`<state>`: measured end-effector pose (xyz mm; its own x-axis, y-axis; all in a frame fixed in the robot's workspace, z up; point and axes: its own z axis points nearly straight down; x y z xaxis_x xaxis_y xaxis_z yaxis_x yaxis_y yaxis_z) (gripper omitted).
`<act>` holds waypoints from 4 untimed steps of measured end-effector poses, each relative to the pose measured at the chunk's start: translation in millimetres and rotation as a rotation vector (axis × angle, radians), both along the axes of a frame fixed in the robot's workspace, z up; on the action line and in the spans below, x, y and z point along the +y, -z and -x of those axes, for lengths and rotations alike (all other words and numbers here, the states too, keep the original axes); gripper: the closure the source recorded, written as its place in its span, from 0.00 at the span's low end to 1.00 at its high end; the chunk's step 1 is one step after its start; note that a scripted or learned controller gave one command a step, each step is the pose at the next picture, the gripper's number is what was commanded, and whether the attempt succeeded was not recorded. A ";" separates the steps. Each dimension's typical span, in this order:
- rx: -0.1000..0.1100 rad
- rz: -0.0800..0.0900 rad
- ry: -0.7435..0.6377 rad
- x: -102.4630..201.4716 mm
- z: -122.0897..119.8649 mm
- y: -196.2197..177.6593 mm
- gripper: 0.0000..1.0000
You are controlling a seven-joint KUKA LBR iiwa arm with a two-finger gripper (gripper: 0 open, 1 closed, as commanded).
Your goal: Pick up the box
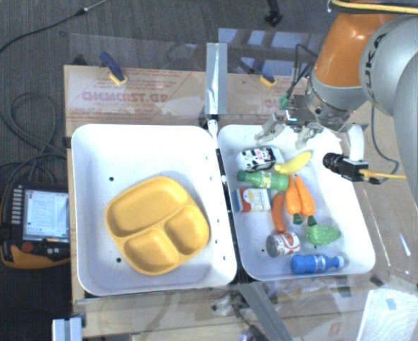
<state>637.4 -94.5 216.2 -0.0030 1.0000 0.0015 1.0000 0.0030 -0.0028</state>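
Note:
A small white box with red and blue print lies flat by the left wall of the right bin. Just beyond it are a green bottle and a black-and-white pack. My gripper hangs over the far end of the right bin, a little beyond the pack and a yellow banana. Its fingers are spread open with nothing between them. The white box is well nearer the camera than the gripper and apart from it.
The right bin also holds two carrots, a can, a green vegetable and a blue bottle, all crowded together. A yellow divided tray lies in the left bin. A handheld pendant rests left of the bench.

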 end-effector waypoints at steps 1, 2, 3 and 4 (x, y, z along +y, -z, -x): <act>-0.002 -0.001 -0.132 -4.3 48.3 110.2 0.00; 0.018 -0.008 -0.110 -33.7 -19.3 129.0 0.00; -0.012 0.004 -0.167 -54.0 45.8 126.6 0.00; -0.013 0.004 -0.204 -26.4 142.4 125.8 0.00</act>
<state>494.9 -120.9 90.4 -0.2055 0.9787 -0.0036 0.9786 0.2055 0.0100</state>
